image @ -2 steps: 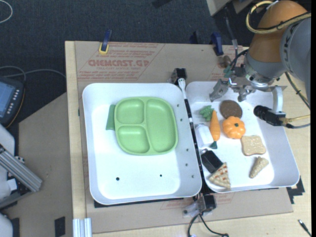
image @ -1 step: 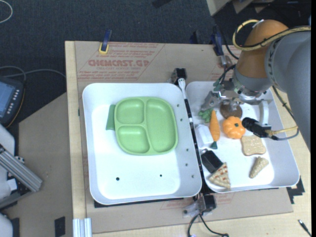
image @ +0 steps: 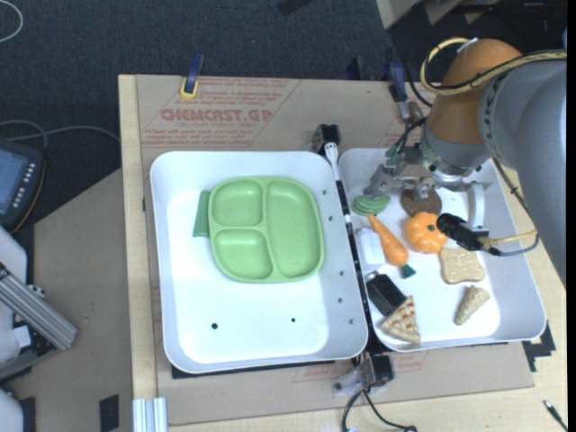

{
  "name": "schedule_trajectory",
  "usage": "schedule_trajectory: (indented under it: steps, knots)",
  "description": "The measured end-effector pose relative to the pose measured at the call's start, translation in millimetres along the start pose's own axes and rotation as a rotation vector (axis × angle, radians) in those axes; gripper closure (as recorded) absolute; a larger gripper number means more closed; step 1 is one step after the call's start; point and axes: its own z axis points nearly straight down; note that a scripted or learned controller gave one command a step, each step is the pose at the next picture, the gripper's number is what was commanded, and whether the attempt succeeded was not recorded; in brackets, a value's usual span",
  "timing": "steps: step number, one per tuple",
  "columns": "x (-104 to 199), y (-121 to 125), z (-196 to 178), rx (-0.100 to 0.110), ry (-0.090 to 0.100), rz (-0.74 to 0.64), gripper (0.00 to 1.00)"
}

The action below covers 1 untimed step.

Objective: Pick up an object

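While gripper [image: 405, 183] hovers just beside pumpkin [image: 425, 230], finger state unclear; carrot [image: 389, 239] touching pumpkin may jostle, spoiling grasp.

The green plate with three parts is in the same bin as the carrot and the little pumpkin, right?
Not quite. The camera view shows the green plate with three parts alone in the left bin. The carrot and the little pumpkin lie in the right bin, next to each other, under the arm's gripper.
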Motion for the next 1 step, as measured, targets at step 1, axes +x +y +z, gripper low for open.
schedule_trajectory:
  steps: [1]
  knots:
    - [-1.1, -0.6, -9.7, 0.001, -0.004, -0.001, 1.00]
